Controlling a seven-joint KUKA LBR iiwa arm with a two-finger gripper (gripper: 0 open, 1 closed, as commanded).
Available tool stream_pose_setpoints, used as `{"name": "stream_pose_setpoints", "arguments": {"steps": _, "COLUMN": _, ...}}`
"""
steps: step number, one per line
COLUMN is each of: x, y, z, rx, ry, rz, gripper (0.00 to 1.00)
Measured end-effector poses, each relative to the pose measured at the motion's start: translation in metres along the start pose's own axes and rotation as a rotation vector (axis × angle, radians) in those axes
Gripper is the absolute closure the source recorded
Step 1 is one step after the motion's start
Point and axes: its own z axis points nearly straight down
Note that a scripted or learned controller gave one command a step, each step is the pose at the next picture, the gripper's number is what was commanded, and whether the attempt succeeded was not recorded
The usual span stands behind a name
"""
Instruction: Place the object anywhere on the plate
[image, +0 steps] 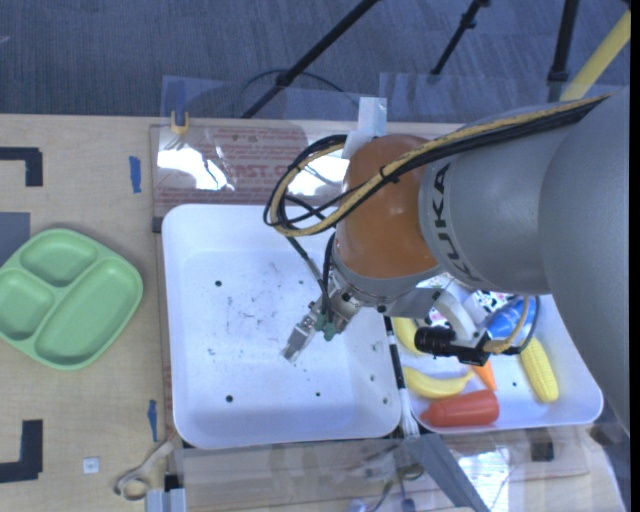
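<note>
The plate (68, 298) is pale green. Both bins (200, 250) are white, the left one flecked with dark specks. The arm (520, 190) is grey with an orange band (385, 215). A banana (435, 380) and corn cob (541, 368) are yellow, a pepper (462, 409) red.

The gripper (300, 342) hangs low over the middle of the left bin (200, 260), seemingly with nothing between its fingers. The green plate (65, 297) lies on the bench's left edge. A banana (432, 380), corn (540, 368) and red pepper (462, 409) crowd the right bin (580, 400).
</note>
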Motion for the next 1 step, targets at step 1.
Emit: {"name": "stream_pose_setpoints", "arguments": {"steps": 1, "x": 0.0794, "y": 0.0386, "z": 0.0306, "rx": 0.002, "ry": 0.001, "rz": 0.2, "gripper": 0.0}}
